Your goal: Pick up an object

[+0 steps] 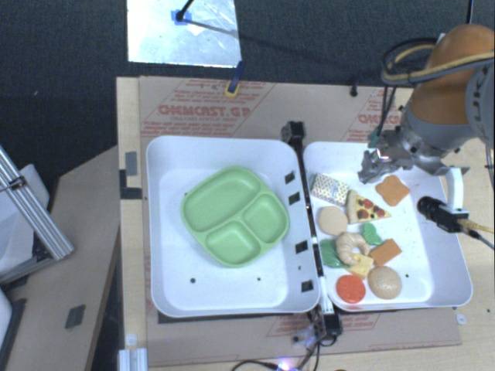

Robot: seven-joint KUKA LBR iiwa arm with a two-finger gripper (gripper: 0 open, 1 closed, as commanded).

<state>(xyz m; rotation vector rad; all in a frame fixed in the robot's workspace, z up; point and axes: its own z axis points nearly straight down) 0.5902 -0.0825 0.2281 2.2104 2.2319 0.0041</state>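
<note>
Dark carpet point(62, 52) lies around the bench, and brown printed cardboard point(201, 107) covers the bench top. I take the food bin point(433, 261) as my reference for all places. On its far side from the arm, touching wall to wall, stands the plate bin point(166, 207) with a green plate point(236, 216) of three compartments, smooth plastic, with wide bare white floor all around it.

Inside the food bin the toys crowd the half next to the shared wall. The half toward the arm is mostly bare, so I see open room there, and also along the near wall.

The gripper point(377, 166) hangs over the far part of the food bin. From this view I cannot tell if it is released or clenched, and I see nothing held in it.

Just beside the gripper lies an orange toast piece point(393, 190), flat and nearly square, turned so that one corner looks at the far wall. The pizza slice point(366, 208) lies flat near the middle of the food bin. Its long axis runs across the bin, the crust toward the shared wall and the tip toward the arm side.

A shiny foil packet point(329, 187) lies by the shared wall. Toward the near wall follow a pale round piece point(332, 221), a beige ring point(352, 243), an orange block point(385, 251), a red disc point(350, 288) and a matte tan bun point(384, 282).
</note>
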